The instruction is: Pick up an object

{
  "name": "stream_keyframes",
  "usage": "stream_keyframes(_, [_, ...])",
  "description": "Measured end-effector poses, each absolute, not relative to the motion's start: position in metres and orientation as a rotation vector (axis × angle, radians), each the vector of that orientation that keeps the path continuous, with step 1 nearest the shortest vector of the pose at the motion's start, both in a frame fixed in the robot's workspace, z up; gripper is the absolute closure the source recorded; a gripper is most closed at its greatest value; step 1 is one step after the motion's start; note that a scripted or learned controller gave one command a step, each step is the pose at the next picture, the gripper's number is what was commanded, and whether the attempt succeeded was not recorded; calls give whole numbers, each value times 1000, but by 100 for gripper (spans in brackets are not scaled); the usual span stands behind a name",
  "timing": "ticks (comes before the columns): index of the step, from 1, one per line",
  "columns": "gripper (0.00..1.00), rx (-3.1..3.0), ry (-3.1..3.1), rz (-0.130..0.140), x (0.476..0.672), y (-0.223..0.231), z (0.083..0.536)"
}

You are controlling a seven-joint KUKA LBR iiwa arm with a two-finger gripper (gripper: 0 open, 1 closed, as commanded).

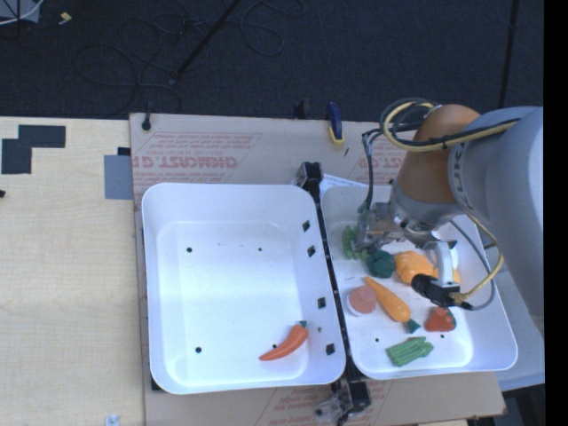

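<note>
Hovering over the dark green rubbery toy vegetable (380, 262), the gripper (373, 238) hides its closure, I cannot tell; light, squashy, best pinched across its middle

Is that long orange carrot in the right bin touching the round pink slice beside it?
Touching: in the camera view, the carrot lies right against the pink slice, with no white showing between them.
</note>
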State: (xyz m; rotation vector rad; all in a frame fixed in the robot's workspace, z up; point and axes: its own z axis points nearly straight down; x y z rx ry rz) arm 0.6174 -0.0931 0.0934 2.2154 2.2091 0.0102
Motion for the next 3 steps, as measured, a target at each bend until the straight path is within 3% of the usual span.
stream_keyframes(1, [100,2222,2220,0,633,-105,107])
stream_keyframes(2, [100,2215,2218,1,632,-93,92])
stream_keyframes(3, [100,2215,2218,4,647,-83,92])
